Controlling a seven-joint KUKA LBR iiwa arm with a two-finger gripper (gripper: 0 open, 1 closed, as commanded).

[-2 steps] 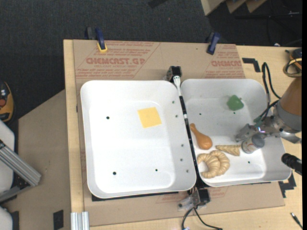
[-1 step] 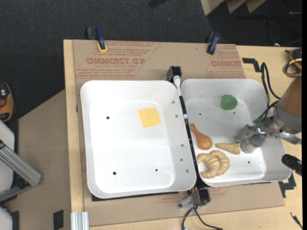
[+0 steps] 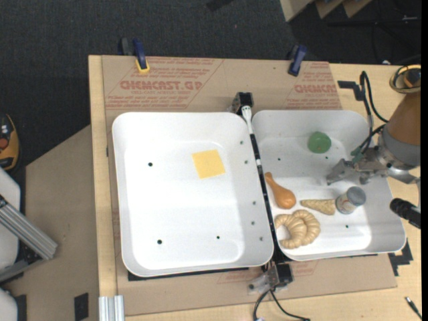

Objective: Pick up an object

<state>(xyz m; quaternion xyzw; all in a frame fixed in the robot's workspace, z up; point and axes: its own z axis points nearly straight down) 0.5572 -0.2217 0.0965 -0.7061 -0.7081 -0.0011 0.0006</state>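
gripper [image 3: 344,172]: low over right bin, near its right wall, pointing toward view's left
fingers [image 3: 334,176]: dark, spread state hard to read at this size, cannot tell; nothing visible between them
green ball [image 3: 319,142]: in right bin, upper part, up-left of the fingers, apart from them
grey cylinder [image 3: 351,200]: just below the fingers, near but not held
orange drumstick-shaped toy [image 3: 280,191]: right bin, left side, well left of the fingers
tan cone shape [image 3: 319,206]: between the drumstick toy and the grey cylinder, touching or just beside the cylinder
beige coiled piece [image 3: 299,228]: right bin, lower left
yellow square [image 3: 208,164]: flat in left bin [image 3: 134,199], well apart from the gripper
right bin [image 3: 384,236]: holds the five small items
arm [image 3: 408,129]: enters from view's right edge, orange band visible, wrist bent down into bin
desk [image 3: 100,112]: carries both bins side by side
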